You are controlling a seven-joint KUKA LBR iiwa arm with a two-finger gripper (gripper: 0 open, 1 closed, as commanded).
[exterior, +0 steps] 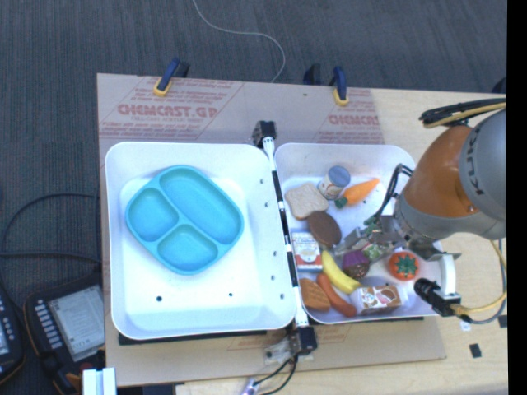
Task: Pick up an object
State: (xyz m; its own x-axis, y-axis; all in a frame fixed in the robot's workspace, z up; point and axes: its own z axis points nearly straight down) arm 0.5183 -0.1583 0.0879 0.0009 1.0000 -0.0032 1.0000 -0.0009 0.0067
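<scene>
The right bin [395, 156] holds a heap of toy food. Among it are a toast slice [306, 198], a blue-grey can [338, 175], a carrot [361, 191], a brown oval piece [324, 229], a small red-and-white carton [306, 250], a banana [339, 272], a purple piece [356, 264], a red tomato [403, 265], a sausage [338, 295] and a printed packet [380, 298]. My gripper [367, 242] reaches in from the right and hangs low over the middle of the bin, just above the purple piece. The grey wrist and orange band [436, 183] cover the bin's right side.
The left bin [123, 303] holds a blue three-section plate [184, 218]. A black hinge strip [280, 212] runs between the bins. Blue-and-yellow clamps [169, 74] [338, 86] grip the bench's far edge. Cables and a black connector [436, 296] trail at the right front.
</scene>
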